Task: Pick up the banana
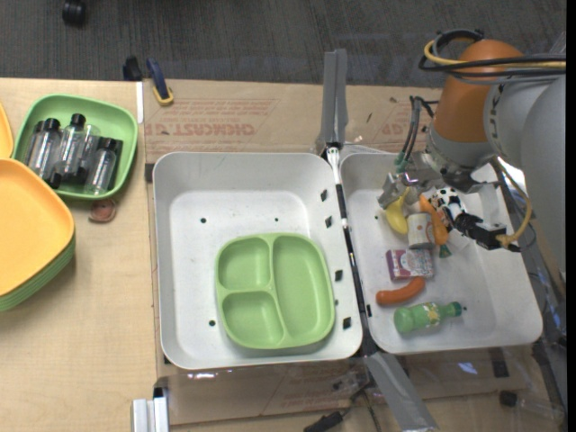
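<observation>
Looking down on both bins from above, the banana [396,214] sits in the right bin [504,327], up near its back-left corner, lying with its curve along the bin floor. Right beside it there's clutter: a small can [418,230], something orange [438,226], a pink packet [409,263], a hot dog [400,292] and a green bottle [427,315] further toward the front. The left bin [180,241] just carries a green tray [274,290].

My take on the banana: light, a bit soft, smooth skin that could slide, and too hard a pinch would bruise it. I'd go across the middle of its body, where it's narrow enough, and away from the can touching its right side.

The arm [477,97] comes in from the right, orange band up top, wrist bent down over the back of the right bin. The end effector [402,190] is low, right at the banana's upper end, maybe touching it. Honestly can't tell whether it's clenched or released, the wrist and cables block that part. No sign the banana is off the floor yet.
</observation>
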Robot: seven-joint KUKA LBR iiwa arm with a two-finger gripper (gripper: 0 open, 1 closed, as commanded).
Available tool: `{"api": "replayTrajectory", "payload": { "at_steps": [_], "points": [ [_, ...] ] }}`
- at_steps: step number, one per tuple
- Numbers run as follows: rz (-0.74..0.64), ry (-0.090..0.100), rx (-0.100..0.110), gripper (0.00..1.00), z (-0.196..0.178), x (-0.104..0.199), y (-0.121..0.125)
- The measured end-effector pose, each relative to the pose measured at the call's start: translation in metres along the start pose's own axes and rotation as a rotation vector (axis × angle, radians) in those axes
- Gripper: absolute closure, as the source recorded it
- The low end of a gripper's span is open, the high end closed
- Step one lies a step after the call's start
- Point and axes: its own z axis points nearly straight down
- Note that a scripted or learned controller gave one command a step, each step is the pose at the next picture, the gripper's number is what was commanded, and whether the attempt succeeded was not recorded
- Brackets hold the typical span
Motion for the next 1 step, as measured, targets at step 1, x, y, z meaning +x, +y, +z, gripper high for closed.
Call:
{"api": "replayTrajectory", "payload": {
  "at_steps": [1],
  "points": [
    [0.121, -0.002, -0.015, 1.00, -0.0919, 0.0679, 0.0082]
  ]
}}
